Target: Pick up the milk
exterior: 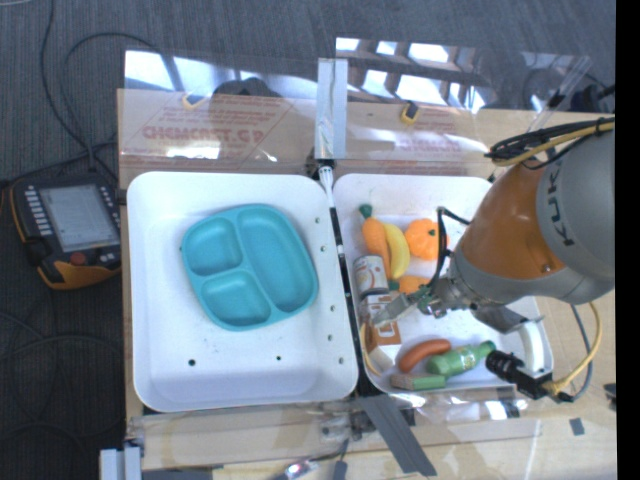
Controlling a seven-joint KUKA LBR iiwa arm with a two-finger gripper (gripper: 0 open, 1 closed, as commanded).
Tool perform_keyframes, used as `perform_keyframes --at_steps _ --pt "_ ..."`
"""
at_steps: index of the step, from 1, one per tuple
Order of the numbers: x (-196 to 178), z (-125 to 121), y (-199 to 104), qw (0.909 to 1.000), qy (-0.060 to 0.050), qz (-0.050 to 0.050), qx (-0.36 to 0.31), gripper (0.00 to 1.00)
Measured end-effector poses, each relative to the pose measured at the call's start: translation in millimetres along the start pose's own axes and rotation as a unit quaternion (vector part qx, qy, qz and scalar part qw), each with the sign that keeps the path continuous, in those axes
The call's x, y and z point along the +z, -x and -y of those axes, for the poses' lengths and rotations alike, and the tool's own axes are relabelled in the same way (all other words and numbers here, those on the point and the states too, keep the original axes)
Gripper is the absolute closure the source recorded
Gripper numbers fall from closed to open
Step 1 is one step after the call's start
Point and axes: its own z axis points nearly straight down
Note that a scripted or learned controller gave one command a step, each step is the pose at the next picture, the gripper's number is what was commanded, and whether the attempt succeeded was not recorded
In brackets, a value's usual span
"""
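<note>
I see the hand [400,306] down in the right bin [352,268] by the milk [371,276] — can't tell its state — no lift yet, pick not done.

The arm [540,238] covers much of the right bin [350,268] and part of the orange [424,238]. The gripper [400,306] overlaps the milk [372,278], hiding its lower end; finger contact is unclear.

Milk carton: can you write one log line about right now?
gripper: above right bin | milk carton: lying by carrot, not lifted | blue plate: left bin
</note>
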Motion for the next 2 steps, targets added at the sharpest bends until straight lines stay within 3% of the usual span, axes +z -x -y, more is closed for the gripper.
perform_keyframes --at_steps 1,2 --pt "-15.8 -5.7 -1.8 1.0000 0.007 -0.001 -0.002 1.00" --pt "-27.6 10.5 5.2 0.9803 -0.015 0.003 0.197 1.00"
